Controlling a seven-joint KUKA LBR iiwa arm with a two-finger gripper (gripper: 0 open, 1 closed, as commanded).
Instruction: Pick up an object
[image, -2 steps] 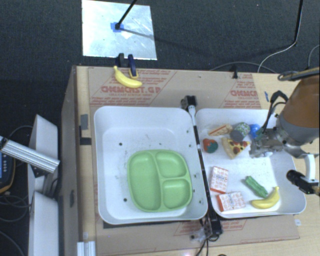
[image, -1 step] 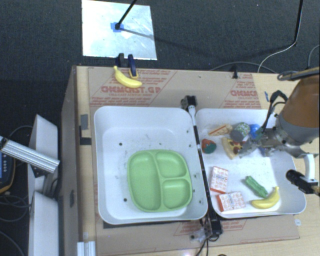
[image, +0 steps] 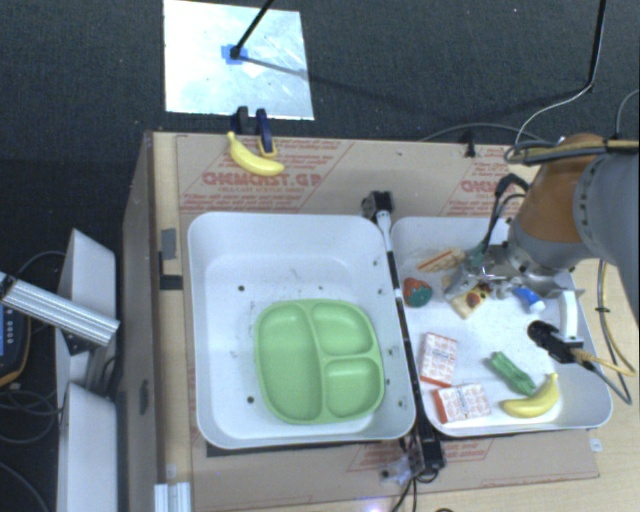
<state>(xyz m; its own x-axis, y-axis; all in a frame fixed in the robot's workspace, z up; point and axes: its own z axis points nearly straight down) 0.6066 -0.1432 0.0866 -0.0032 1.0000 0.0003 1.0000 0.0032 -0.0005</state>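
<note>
Claw of the grey arm with the orange band sits low in the right shallow white bin, near that bin's far edge. Whether it is open or closed cannot be told from this slant, and nothing can be seen held in it.

A small tan-and-red block lies just below the claw's tip, so close that contact cannot be ruled in or out. A slim tan wooden stick lies just to the claw's left, a little farther back. A rounded teal-and-red object rests farther left, close to the wall between the bins. A small blue plastic piece lies just to the claw's right, under the wrist.

Nearer the camera than the claw, and well apart from it, lie a red-and-white printed packet and a second packet of the same kind. To their right lie a knobbly green plastic piece and a yellow toy banana, the two just beside each other.

Far to the claw's left, the other shallow white bin holds a light green three-compartment plate. Beyond that bin, on the printed brown cardboard, lies a second yellow banana.
</note>
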